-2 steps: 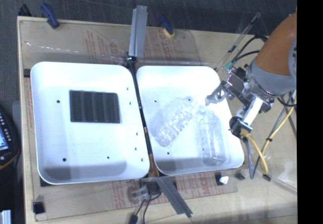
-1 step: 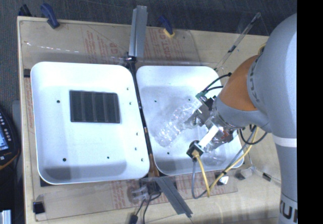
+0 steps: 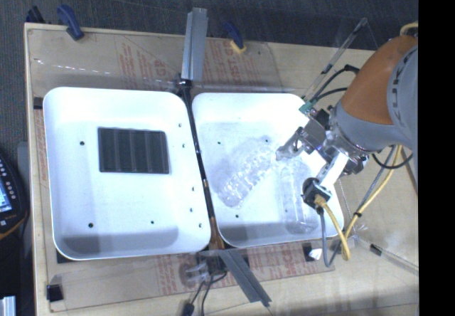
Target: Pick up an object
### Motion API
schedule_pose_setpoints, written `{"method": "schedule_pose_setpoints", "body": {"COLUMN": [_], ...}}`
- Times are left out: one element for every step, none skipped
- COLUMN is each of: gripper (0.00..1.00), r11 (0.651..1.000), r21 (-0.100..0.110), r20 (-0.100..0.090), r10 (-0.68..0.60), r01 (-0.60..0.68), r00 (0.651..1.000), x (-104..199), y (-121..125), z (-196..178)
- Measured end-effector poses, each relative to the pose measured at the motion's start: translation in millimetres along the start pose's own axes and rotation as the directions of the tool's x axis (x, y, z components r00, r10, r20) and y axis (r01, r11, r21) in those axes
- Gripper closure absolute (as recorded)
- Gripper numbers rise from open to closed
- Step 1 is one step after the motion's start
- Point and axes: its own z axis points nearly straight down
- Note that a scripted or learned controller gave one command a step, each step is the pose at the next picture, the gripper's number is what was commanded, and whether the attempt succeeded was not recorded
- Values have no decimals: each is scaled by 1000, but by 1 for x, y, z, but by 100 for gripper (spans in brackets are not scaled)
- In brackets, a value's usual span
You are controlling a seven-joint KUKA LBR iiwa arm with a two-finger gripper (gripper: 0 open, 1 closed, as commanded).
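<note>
No legible text anywhere. Faint reddish printing runs across the desk [image 3: 106,58] surface around the bins, too blurred to read. Clear plastic bottle [image 3: 245,171] in right bin [image 3: 213,112]: no readable label.

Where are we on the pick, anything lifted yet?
Done: the gripper is over the right bin, at its right side. In hand: nothing visibly held; two clear plastic bottles lie on the bin floor. Left: grasp and lift one. The dark grid block lies in the left bin.
</note>
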Motion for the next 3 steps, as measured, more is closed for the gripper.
{"method": "schedule_pose_setpoints", "body": {"gripper": [0,0,0], "r11": [879,992,998], "r21": [-1,2,4], "r20": [-2,2,2], "r10": [476,128,-61], "r01": [-476,-128,61], "r00": [879,992,998], "x": [36,18,-4], "y": [-35,-41,-19], "z": [-7,-13,48]}}
